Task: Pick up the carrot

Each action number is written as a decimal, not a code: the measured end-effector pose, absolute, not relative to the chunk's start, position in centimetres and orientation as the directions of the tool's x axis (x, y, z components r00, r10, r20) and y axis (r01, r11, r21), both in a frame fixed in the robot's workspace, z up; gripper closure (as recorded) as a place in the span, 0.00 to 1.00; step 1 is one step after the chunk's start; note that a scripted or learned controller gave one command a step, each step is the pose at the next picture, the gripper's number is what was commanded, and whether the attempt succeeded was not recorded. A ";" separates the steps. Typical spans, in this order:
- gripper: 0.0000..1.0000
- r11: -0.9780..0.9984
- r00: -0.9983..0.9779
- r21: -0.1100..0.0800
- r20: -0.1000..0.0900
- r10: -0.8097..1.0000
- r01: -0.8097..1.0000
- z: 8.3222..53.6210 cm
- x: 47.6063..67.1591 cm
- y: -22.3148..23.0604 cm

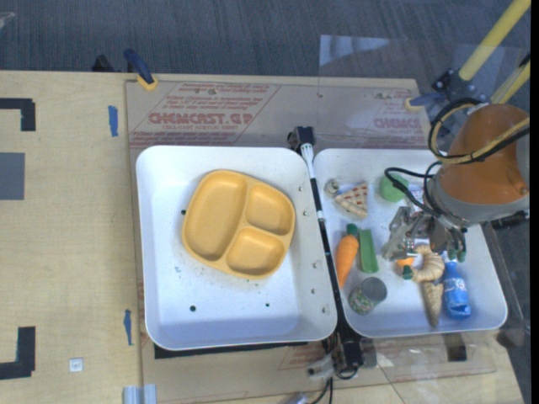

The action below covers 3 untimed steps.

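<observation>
Wooden bench, two shallow white bins [160,310]; approach step.
Metal two-finger gripper [414,244], grip state unclear, must shift left over orange plastic carrot [345,257].

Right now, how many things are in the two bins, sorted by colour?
Orange: 1, the carrot
Yellow: 1, the divided plate
Green: 2, a stick and a round piece
Blue: 1, a bottle
Tan: 3, a pizza slice, a croissant, a cone
Grey: 1, a can
Total: 9

"CHEMCAST GP" on clear sheet [210,108]
</observation>
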<state>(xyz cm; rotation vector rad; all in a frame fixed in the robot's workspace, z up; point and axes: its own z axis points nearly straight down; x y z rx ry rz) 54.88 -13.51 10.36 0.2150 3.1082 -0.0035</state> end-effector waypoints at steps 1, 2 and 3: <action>0.00 0.991 -0.990 0.000 -0.024 0.137 0.137 10.3 54.8 -13.5; 1.00 0.991 -0.990 -0.001 -0.034 0.137 0.137 11.4 55.1 -13.5; 1.00 1.000 -1.000 -0.002 -0.023 0.002 0.002 9.2 48.7 -13.9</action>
